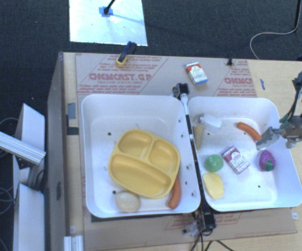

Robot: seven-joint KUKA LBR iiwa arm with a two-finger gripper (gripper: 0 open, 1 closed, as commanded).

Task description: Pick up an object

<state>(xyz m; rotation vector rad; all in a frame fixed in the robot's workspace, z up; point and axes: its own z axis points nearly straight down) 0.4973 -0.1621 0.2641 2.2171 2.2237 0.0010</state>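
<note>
The bench (140,72), covered in printed brown board, bears two shallow white bins side by side. The left bin (101,114) holds a yellow divided plate (143,163), tilted across its floor, with an orange sausage (175,193) lying just beside the plate's lower right edge and a pale round bread roll (126,201) near its lower left corner. The right bin (268,192) holds the smaller items: a yellow piece (213,185) near the bin's front edge, a green ball (213,162) just above it, a small red and white carton (235,159) beside the ball, a purple fruit (266,160) further right, an orange carrot (248,130) and a white object (210,122) near the back. The grey arm reaches in from the right, and its gripper (268,138) hangs over the right bin, just above the purple fruit and beside the carrot's end; whether it is open or closed I cannot tell, and nothing can be seen held in it. Behind the bins, a second small red and white carton (196,72) lies on the bench.
</note>
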